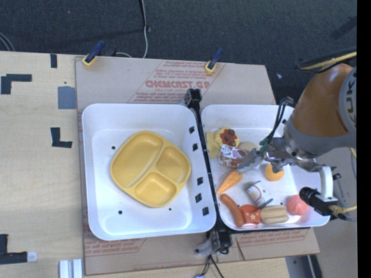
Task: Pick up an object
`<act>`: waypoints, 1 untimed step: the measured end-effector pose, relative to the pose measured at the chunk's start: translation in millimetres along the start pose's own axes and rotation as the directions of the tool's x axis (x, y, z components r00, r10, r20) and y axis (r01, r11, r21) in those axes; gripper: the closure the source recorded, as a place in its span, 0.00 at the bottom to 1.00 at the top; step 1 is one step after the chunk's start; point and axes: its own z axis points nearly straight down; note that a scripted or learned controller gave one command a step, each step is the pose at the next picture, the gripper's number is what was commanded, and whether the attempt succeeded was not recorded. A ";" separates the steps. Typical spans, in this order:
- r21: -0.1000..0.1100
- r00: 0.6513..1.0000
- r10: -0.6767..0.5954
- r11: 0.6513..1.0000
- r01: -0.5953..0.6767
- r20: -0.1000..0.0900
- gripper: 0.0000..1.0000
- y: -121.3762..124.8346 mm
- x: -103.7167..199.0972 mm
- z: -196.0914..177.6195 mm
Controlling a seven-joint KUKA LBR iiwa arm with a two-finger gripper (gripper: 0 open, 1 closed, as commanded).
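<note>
Gripper (250, 162) low in right bin (290, 112), among toy foods beside orange carrot (229, 182); whether it grips anything, cannot tell. Yellow divided plate (150, 168) lies in left bin (98, 172).

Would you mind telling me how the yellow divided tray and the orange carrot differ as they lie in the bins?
The yellow divided tray lies in the left bin; the orange carrot lies in the right bin.
The tray is broad, flat and split into compartments; the carrot is slim and tapered.
The tray lies by itself; the carrot lies among other toy foods, near the gripper.
Both lie flat and skewed to the bin walls.
</note>
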 end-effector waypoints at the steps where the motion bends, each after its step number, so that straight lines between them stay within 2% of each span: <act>1: 0.000 1.000 -0.001 1.000 0.001 0.001 0.00 43.5 11.9 49.6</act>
